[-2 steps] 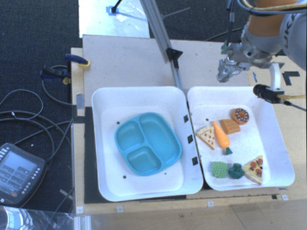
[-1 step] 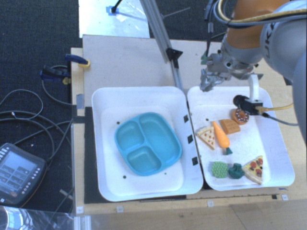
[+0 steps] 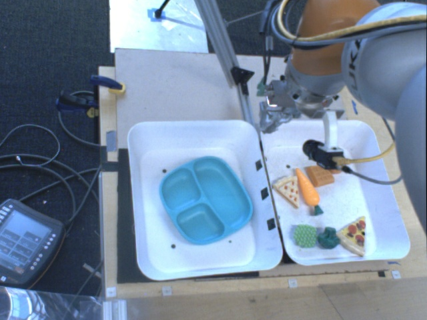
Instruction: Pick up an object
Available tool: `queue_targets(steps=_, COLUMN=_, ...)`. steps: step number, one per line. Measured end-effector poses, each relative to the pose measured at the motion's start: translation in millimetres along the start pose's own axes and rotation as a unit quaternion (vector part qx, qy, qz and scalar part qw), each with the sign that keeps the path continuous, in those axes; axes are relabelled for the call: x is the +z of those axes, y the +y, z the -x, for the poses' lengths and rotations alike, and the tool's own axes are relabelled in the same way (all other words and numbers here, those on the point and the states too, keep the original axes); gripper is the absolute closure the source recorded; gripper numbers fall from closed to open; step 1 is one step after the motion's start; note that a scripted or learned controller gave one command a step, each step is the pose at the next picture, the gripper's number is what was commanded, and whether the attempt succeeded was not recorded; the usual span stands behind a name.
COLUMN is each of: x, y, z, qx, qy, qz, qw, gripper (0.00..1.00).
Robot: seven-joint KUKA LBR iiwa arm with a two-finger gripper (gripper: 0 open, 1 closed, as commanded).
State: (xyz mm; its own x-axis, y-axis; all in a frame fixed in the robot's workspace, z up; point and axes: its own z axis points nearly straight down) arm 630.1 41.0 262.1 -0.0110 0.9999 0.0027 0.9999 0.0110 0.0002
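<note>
From my console, the nearest things were the toy foods clustered in the near half of the right bin [image 3: 393,245]: a pizza slice [image 3: 353,235] at about 5 o'clock in that bin, a dark green broccoli piece [image 3: 327,237] just beside it, and a pale green knobbly piece [image 3: 305,235] next to that. I judged they lay loose like that so a program could try any of them.

A little farther in, a carrot [image 3: 307,187] lay lengthwise near the bin's middle, a triangular sandwich wedge [image 3: 288,191] just to its 9 o'clock side and a brown square biscuit-like piece [image 3: 320,177] touching or nearly touching it at 1 o'clock. Any of these 6 could serve as the object to pick up.

In the left bin [image 3: 143,245] a blue divided plate [image 3: 205,199] with 3 compartments sat near the middle, nothing in it that I could see.

At the far edge of the right bin, about 11 o'clock, the hand [image 3: 270,120] hung above the rim, well apart from the food, with nothing visible between its fingers. I could not tell how far open it was; the metal parts blurred together. A black fitting with a yellow cable [image 3: 323,153] hung below the wrist, partly covering the bin floor behind it. The arm [image 3: 383,52] hid the bin's far right corner and that stretch of table [image 3: 173,85].
</note>
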Motion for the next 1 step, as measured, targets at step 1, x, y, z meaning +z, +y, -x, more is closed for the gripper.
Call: queue_targets(steps=1, x=19.4, y=-21.5, z=-51.7, qx=0.0, qy=0.0, qz=-0.001, qw=1.0, gripper=1.0)
